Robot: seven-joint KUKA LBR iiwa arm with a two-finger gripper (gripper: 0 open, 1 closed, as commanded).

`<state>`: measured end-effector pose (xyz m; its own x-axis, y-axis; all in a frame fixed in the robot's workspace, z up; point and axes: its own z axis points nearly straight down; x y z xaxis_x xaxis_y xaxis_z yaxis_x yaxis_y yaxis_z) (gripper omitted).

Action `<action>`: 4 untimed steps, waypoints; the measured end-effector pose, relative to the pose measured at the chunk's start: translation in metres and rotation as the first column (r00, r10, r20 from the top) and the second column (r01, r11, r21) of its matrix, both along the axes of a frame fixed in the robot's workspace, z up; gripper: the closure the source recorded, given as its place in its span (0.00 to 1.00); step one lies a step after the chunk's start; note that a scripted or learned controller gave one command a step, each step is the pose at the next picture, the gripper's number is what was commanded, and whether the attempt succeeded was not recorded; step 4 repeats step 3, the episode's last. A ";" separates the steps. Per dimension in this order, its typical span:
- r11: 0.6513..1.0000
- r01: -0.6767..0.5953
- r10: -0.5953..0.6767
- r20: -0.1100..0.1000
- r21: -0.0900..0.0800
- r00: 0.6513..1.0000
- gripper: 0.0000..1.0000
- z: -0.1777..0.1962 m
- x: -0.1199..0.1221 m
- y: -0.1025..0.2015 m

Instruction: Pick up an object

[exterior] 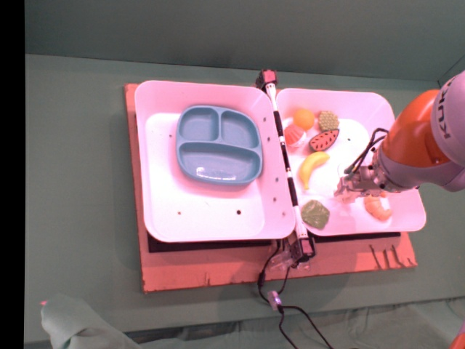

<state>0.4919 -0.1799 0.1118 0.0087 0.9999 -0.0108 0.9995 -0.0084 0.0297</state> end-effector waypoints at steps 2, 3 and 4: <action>1.000 -0.006 0.006 -0.020 0.006 1.000 1.00 0.090 0.010 -0.005; 1.000 -0.005 0.005 -0.018 0.005 1.000 1.00 0.150 0.003 -0.008; 1.000 -0.005 0.005 -0.018 0.005 1.000 1.00 0.150 0.003 -0.008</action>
